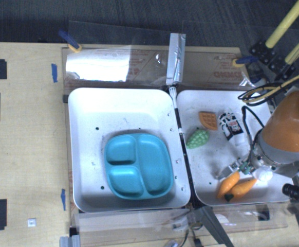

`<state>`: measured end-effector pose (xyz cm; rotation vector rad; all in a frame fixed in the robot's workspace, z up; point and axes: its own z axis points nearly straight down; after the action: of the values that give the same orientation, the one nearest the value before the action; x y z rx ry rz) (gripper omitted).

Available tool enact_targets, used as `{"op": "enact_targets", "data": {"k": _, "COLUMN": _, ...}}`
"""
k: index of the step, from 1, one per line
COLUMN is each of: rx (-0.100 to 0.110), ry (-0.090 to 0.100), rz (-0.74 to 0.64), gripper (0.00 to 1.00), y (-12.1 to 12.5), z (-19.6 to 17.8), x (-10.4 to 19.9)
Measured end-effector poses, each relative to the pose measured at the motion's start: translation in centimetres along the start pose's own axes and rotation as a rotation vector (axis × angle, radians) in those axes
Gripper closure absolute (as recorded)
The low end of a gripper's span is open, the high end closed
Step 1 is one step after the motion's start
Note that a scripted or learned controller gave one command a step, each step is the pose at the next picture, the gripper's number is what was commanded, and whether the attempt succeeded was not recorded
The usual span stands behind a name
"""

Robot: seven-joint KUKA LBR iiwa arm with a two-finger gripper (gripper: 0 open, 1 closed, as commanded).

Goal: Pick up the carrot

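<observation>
Orange carrot [228, 183] sits at the near edge of your right bin [211, 197], touching a second orange piece [243, 187]. Your gripper [248, 164] hangs just above them; can't tell how its jaws stand. Farther back: green toy [197, 138], waffle-like piece [208, 119]. Blue divided plate [137, 164] fills the left bin [88, 112].

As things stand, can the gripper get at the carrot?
Probably yes: the gripper is already low in the right bin, right beside the carrot, with only a second orange piece alongside.
</observation>
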<state>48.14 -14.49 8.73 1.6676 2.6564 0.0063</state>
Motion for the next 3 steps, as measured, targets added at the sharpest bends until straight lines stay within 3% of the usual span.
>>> {"op": "enact_targets", "data": {"k": 1, "rx": -0.002, "ry": -0.003, "rz": 0.0, "gripper": 1.0, "y": 0.1, "z": -1.0, "x": 0.0}}
{"op": "enact_targets", "data": {"k": 2, "rx": -0.001, "ry": -0.002, "rz": 0.0, "gripper": 0.0, "y": 0.0, "z": -1.0, "x": 0.0}}
{"op": "enact_targets", "data": {"k": 3, "rx": 0.002, "ry": -0.004, "rz": -0.137, "gripper": 0.0, "y": 1.9, "z": -0.1, "x": 3.9}}
